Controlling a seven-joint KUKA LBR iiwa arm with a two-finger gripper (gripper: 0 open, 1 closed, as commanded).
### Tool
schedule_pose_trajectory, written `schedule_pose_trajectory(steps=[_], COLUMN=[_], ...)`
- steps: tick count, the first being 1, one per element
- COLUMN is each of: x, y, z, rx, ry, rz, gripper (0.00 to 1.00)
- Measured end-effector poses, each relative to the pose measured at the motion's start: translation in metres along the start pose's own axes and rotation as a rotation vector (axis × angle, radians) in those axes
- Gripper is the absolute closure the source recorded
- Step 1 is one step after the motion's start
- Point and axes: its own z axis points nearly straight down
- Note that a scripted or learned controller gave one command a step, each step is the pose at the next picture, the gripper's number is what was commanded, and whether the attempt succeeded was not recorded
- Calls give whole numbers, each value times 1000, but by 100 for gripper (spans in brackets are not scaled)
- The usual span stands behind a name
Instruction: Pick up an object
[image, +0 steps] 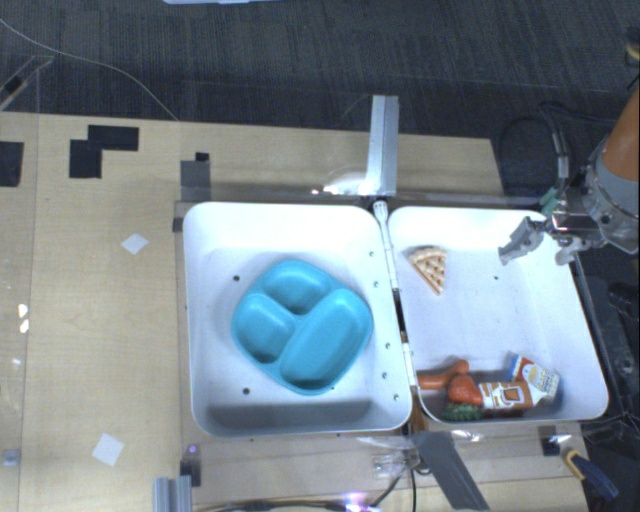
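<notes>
Camera view, end effector (541, 241) (fingers apart), holding nothing

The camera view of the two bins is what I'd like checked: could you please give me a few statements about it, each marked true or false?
1. The blue divided plate lies in the left bin. True.
2. The waffle slice lies in the left bin. False: it lies in the right bin, near its top left corner.
3. The gripper holds the carton. False: the carton lies at the right bin's bottom edge, far from the gripper.
4. The carrot lies beside the carton. True.
</notes>
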Motion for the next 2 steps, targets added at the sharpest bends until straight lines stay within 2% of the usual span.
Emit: schedule_pose_trajectory(steps=[1, 2], x=[54, 53], y=[-67, -42], z=[103, 65], rx=[-2, -5], ry=[0, -1], rz=[-194, -222], gripper=[0, 0])
